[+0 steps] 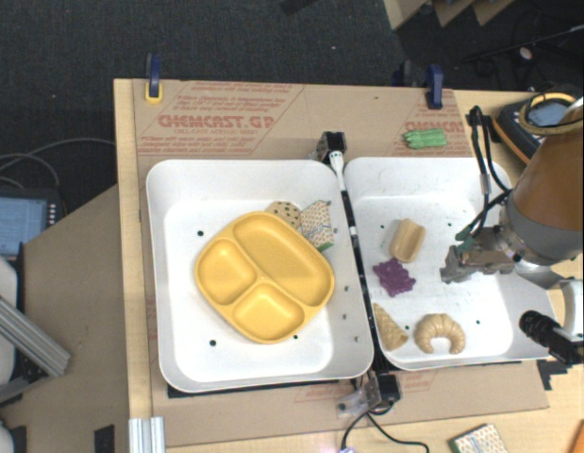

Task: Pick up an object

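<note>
In the right bin (433, 177) lie a tan bread-like block (407, 240), a purple grape bunch (393, 276), a croissant (440, 332) and a small cone-shaped pastry (388, 328). My gripper (464, 263) hangs low over the right bin's right half, to the right of the grape bunch and above the croissant. Nothing shows between its fingertips. The left bin (178, 281) holds a yellow divided plate (264, 276), with patterned pieces (306, 217) tucked behind its far edge.
The grey arm with its orange band (554, 192) comes in over the right bin's right rim. A green object (425, 139) lies on the cardboard behind the right bin. Cables (480, 149) run along the bench's right side.
</note>
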`<action>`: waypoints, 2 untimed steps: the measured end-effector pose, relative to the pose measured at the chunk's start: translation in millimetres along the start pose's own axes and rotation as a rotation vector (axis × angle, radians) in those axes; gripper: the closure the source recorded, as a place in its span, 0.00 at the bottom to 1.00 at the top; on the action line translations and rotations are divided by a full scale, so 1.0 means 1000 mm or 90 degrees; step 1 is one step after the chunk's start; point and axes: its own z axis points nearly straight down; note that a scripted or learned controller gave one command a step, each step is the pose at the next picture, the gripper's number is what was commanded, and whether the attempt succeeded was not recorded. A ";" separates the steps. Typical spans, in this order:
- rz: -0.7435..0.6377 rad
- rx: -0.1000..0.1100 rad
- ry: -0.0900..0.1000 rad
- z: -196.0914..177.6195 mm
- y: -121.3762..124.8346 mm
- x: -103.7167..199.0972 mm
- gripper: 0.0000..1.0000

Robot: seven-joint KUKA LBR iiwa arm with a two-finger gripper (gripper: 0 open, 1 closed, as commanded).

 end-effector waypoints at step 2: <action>0.002 0.009 0.003 0.038 -0.003 -0.006 1.00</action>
